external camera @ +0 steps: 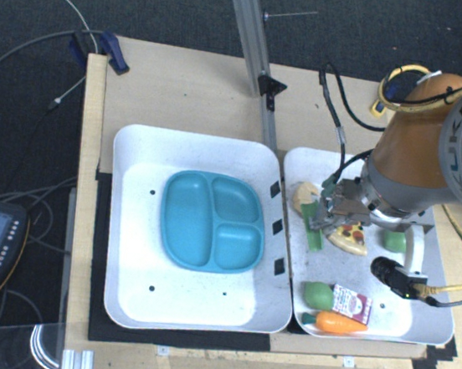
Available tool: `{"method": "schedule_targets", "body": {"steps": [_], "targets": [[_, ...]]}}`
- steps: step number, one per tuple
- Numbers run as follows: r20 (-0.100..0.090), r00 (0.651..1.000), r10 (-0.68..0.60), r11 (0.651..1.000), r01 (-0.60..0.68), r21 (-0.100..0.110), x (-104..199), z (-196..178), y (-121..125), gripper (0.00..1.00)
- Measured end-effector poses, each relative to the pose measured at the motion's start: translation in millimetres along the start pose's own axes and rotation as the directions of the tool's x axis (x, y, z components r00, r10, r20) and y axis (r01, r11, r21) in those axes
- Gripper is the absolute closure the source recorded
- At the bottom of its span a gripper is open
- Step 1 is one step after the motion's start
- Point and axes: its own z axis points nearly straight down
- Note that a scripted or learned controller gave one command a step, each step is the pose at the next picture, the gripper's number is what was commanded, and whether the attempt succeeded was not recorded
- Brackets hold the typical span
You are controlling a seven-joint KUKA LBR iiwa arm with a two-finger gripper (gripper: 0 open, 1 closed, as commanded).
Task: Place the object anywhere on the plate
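Nearest our lens, an orange carrot (339,324) lies at the right bin's (441,321) front edge, beside a small maroon carton (350,302) and a green fruit (317,295). We see the grey arm (420,158), orange-banded, reach in from the right, its gripper (326,213) low over a pizza slice (348,235) and a green stick (315,235); grip undeterminable. A blue divided plate (212,221) sits in the left bin (126,208). Cables trail across dark carpet (21,110) around the wooden bench (184,89).

overhead, slanted; both bins (123,233) framed
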Motion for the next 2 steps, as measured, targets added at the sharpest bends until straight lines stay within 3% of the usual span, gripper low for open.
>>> {"method": "schedule_targets", "body": {"steps": [1, 2], "targets": [[0.000, 1.000, 0.000, 1.000, 0.000, 0.001, 46.9, -2.9, 11.3, 1.00], [0.000, 1.000, 0.000, 1.000, 0.000, -0.002, 104.8, -14.4, 38.0, 1.00]]}}
